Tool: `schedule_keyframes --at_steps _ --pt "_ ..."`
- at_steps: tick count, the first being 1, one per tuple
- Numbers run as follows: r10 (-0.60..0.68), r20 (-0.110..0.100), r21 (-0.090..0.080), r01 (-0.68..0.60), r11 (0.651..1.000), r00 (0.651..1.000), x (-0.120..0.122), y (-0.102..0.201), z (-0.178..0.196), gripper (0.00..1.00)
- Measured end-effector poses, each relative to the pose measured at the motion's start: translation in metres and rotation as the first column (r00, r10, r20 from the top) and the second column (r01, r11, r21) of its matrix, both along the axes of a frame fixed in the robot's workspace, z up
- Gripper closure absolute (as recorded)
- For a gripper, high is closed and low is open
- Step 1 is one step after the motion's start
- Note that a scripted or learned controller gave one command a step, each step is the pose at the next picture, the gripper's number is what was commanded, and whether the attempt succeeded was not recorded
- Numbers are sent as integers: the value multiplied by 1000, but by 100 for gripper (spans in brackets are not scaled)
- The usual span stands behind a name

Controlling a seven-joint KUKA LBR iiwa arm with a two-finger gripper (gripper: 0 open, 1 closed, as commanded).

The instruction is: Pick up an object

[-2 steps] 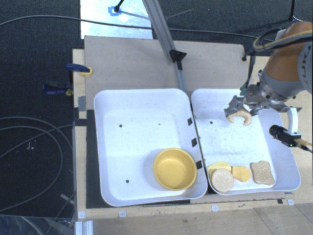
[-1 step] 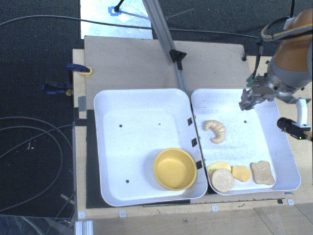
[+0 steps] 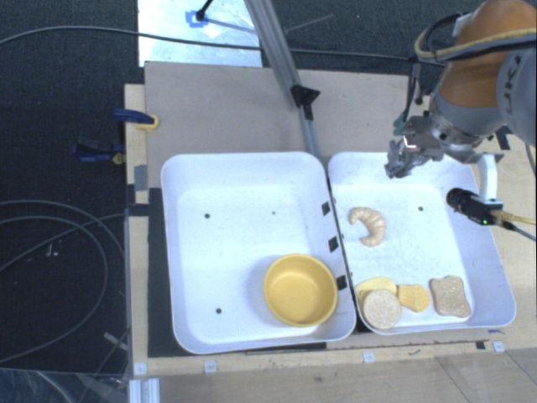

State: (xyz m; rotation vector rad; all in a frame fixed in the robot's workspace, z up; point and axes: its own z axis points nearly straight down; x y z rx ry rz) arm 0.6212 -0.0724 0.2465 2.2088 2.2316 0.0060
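My gripper (image 3: 399, 166) hangs over the far part of the right bin (image 3: 419, 190), with nothing seen between its fingers. A pale croissant (image 3: 369, 224) lies in the right bin's middle, in front of and left of the gripper. Along that bin's near edge lie a round cracker (image 3: 382, 309), a yellow piece (image 3: 377, 287) behind it, an orange chip (image 3: 413, 297) and a slice of toast (image 3: 450, 296). A yellow bowl (image 3: 299, 289) sits upright in the left bin (image 3: 226, 225), near its front right corner.
A slanted grey metal pole (image 3: 281, 57) crosses the bench behind the bins and ends near the divide between them. A blue clamp (image 3: 113, 141) grips the bench's left edge. Cables lie on the dark floor at left.
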Motion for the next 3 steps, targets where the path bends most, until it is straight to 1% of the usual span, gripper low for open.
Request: schedule_keyframes --at_steps 2,3 --pt "0 -1 0 0 1000 1000 15 104 -2 100" --pt "-1 0 0 1 1000 1000 43 147 -14 100"
